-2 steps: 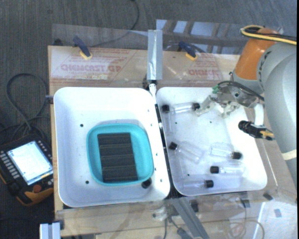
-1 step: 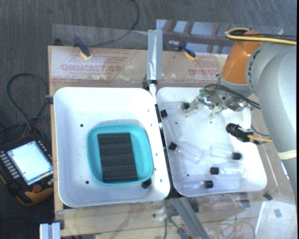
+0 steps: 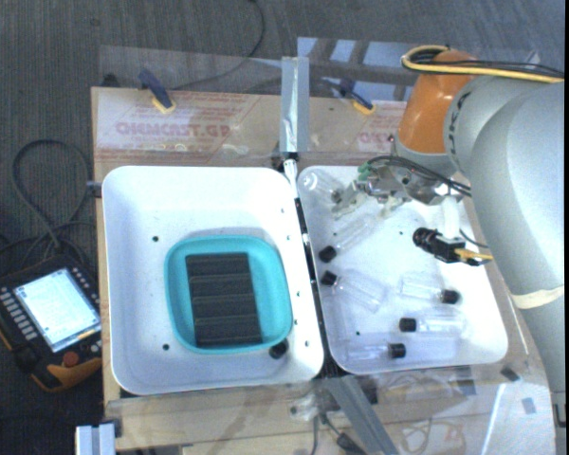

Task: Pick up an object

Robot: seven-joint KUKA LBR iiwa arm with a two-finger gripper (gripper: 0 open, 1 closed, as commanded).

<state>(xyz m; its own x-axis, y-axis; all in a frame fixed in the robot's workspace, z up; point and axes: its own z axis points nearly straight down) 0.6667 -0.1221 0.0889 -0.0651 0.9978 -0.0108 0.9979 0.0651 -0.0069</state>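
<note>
The right bin holds several clear vials with black caps. One vial lies near the bin's left wall, another vial lies toward the front right, and a third vial rests along the front edge. My gripper hangs over the back of the right bin, below the orange wrist band. A clear vial lies slanted just in front of it. I see nothing held between the fingers.
The left bin carries a teal tray with a black ridged insert. A small black cap sits at that bin's front right corner. A teach pendant lies on the floor to the left.
</note>
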